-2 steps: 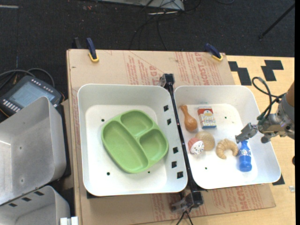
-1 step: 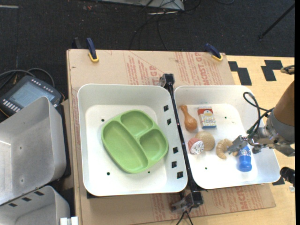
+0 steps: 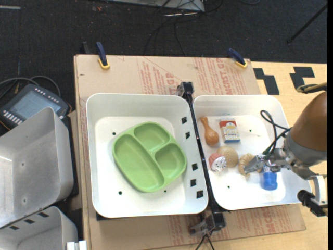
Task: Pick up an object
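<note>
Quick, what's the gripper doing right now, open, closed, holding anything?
Gripper: low in the right bin, beside the blue object; whether it is open, closed or holding anything cannot be told.

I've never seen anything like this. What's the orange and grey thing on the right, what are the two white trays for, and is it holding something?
That is a robot arm, reaching in from the right; its gripper sits low in the right bin. One camera looks down at a slant on both bins. The left bin holds a green divided plate. The right bin holds a small wooden spoon, a little red and white box, a tan ball and a blue piece. Whether it grips anything I cannot tell.
</note>
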